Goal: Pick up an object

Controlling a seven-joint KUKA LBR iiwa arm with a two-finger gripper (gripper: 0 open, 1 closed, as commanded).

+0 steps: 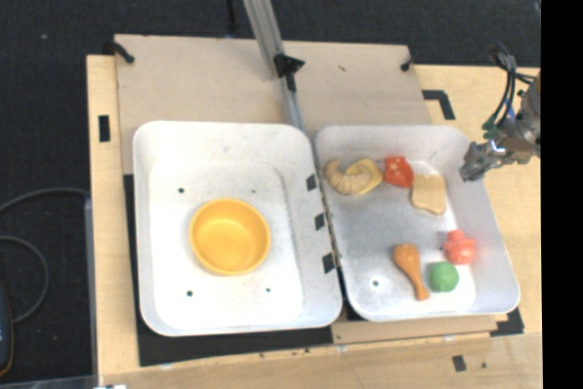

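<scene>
While the hand [477,161], its grip unreadable, hovers near, the tan slice [429,193] lies flat.

No legible text, labels, brand marks, numbers or signs observed on any surface. The black marks on the light wooden bench [109,223] are plain tape pieces without characters.

The grey two-finger gripper [475,161] at the right white bin's rim [474,196] is too small and blurred to resolve, and the arm behind it is cut off by the right edge.
</scene>
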